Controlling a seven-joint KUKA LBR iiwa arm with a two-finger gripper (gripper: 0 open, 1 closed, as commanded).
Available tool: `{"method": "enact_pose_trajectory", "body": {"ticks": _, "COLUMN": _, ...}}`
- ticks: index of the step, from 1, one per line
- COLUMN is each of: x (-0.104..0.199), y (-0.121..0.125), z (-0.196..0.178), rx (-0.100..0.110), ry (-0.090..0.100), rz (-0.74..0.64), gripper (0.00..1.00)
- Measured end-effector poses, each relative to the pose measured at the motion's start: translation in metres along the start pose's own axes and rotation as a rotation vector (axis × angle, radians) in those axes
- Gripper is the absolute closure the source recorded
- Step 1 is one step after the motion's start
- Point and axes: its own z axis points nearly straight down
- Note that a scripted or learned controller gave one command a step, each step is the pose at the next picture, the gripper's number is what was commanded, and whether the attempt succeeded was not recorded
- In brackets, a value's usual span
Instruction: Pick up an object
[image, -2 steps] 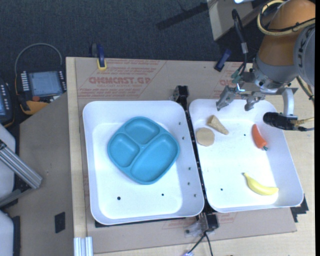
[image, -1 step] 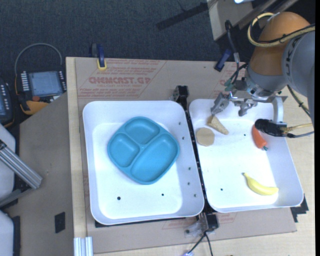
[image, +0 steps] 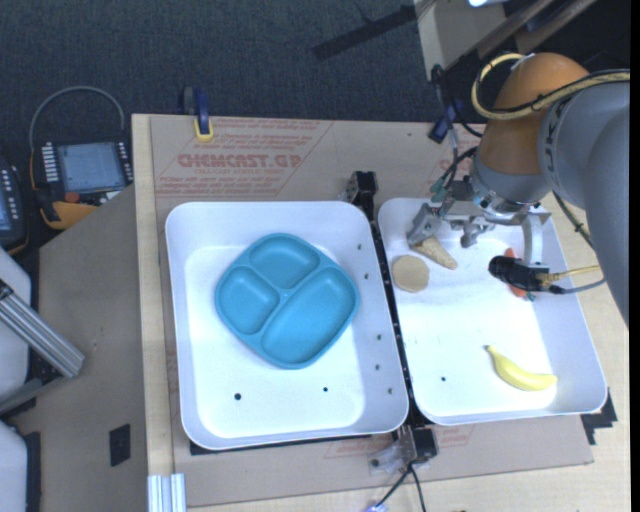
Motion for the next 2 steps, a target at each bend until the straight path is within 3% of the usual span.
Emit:
{"method": "enact_pose_trajectory", "body": {"ticks": 1, "x": 0.0, "y": 0.002, "z": -0.014, "rx": -0.007, "ry": -0.001, "rz": 0.001, "gripper": 1.0}}
{"method": "enact_pose_trajectory", "body": {"ticks": 2, "x": 0.002, "y": 0.006, "z": -0.078, "rx": -0.014, "ry": -0.002, "rz": 0.0, "gripper": 1.0}}
